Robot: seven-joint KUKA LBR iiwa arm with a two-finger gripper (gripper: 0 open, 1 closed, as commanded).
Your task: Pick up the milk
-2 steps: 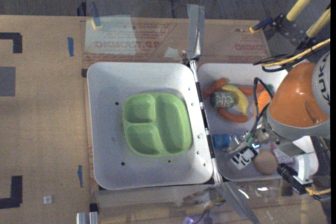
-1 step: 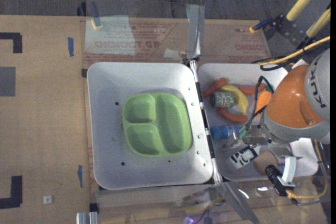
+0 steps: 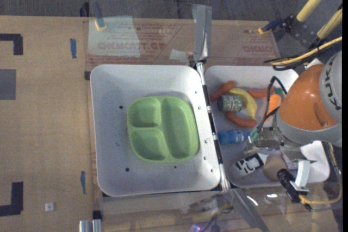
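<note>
The milk [image 3: 249, 163] is a small white carton with black markings, lying near the front edge of the right bin [image 3: 239, 74]. My gripper [image 3: 261, 143] hangs over the right bin just above and to the right of the carton, under the orange band of the arm [image 3: 304, 106]. The arm's own body covers much of the gripper. A blue bottle [image 3: 232, 137] lies just left of the gripper.
The left bin [image 3: 109, 89] holds a green divided plate [image 3: 162, 129]. In the right bin lie a yellow banana [image 3: 247, 100], a can [image 3: 229, 104], orange-red sausage-shaped pieces [image 3: 240, 120] and a brown lump [image 3: 272, 168] beside the milk. Cables and yellow bars sit at the back right.
</note>
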